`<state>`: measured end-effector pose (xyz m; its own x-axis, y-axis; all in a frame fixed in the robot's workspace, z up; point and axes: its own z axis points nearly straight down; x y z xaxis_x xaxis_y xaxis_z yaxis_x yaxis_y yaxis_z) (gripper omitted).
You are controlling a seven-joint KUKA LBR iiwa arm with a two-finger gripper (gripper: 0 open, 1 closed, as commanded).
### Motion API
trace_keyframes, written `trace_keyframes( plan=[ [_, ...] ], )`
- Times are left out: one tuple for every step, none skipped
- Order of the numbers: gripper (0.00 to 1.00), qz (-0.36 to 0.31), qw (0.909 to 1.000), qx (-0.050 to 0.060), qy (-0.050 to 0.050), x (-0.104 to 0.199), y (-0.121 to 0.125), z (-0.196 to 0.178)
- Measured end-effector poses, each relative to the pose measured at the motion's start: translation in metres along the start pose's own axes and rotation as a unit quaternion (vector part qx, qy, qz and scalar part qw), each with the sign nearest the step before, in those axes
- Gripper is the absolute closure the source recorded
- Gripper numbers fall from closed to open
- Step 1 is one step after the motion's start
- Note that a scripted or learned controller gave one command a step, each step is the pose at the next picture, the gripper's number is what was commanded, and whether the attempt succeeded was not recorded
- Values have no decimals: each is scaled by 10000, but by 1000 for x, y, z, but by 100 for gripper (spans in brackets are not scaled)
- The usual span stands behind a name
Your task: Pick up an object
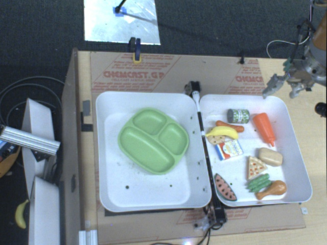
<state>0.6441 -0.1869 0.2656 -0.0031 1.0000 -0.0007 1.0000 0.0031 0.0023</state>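
My gripper (283, 89) hangs open above the far right corner of the right bin (300, 163), with nothing between its fingers. Below it in that bin lie an orange carrot (264, 127), a green can (238, 116), a banana (223, 132) and a small printed box (229, 149). Nearer the front are a bread roll (270, 156), a pizza slice (255, 167), green beans (258, 181), a chicken drumstick (272, 189) and a watermelon slice (225, 187). The carrot is the closest object to the gripper.
The left bin (104, 152) holds a green divided plate (153, 140). A ridge with a clamp (194, 89) separates the two bins. Cardboard (153, 73) lies under both bins. Cables (286, 47) hang near the arm at the upper right.
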Motion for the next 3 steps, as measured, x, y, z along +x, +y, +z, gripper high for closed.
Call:
trace_keyframes(
  plan=[
    [0,10,10000,22,5,-2,-13,52],
    [0,13,10000,28,6,-20,-5,151],
    [100,-1,10000,-21,-7,-20,-3,133]
  ],
)
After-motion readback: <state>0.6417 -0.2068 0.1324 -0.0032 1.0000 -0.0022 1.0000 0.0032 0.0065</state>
